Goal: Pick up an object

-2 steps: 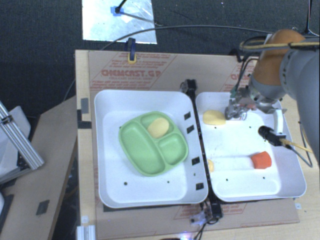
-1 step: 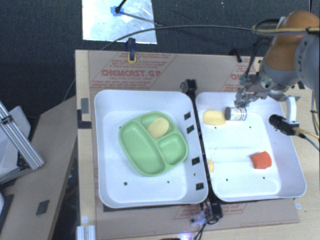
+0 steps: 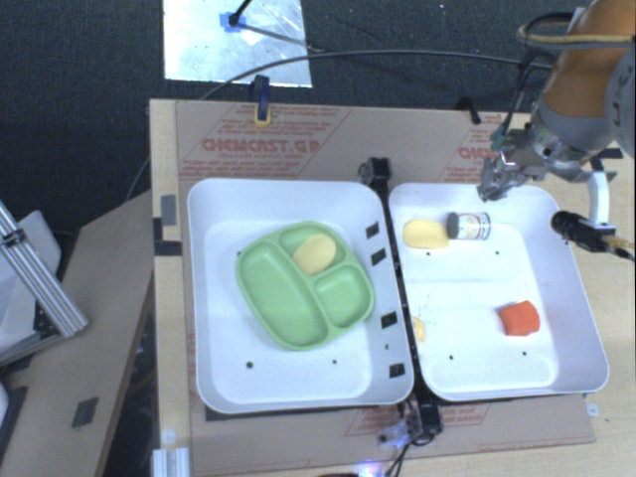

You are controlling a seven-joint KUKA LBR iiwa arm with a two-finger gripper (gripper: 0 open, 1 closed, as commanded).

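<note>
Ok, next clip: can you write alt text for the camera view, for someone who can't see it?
A grey robot arm's gripper hovers over the far edge of the right bin, which contains a yellow object, a small jar lying on its side and an orange object. The left bin holds a green divided plate with a yellow item in one compartment.

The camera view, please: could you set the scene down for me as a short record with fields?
left bin: green divided plate with a yellow piece in its top compartment
right bin: yellow lump, small jar on its side next to it, orange block toward the right
gripper: above the right bin's far edge, holding nothing visible
</note>
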